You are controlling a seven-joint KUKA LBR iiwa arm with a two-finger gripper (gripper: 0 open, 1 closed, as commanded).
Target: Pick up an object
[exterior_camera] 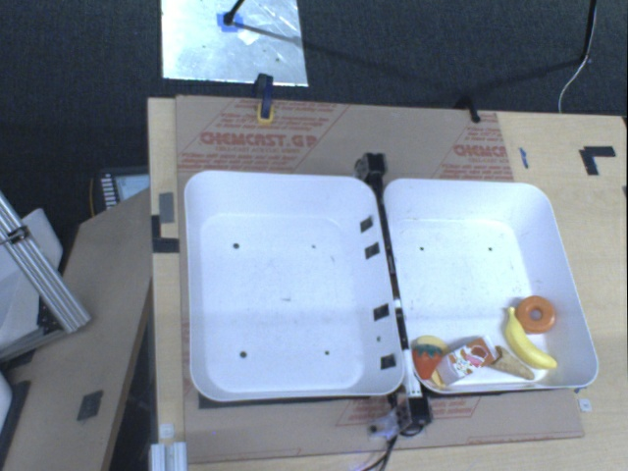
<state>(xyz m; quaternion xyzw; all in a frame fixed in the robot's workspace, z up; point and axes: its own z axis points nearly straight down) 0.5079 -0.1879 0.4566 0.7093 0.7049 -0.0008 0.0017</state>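
In the right bin (549, 224), several small objects lie along the near edge. A yellow banana (526, 346) curves at the near right corner, with an orange ring-shaped donut (536, 313) just behind it. A white and red packet (465, 359) lies left of the banana, beside a tan wedge (514, 365). A red and orange round fruit (428, 355) sits at the near left corner of that bin.
The left bin (206, 204) stands beside the right one, joined by a black clamp strip (385, 273). Both rest on a cardboard-covered bench (294, 130). A shiny metal sheet (234, 26) lies at the back. An aluminium rail (34, 268) leans at far left.
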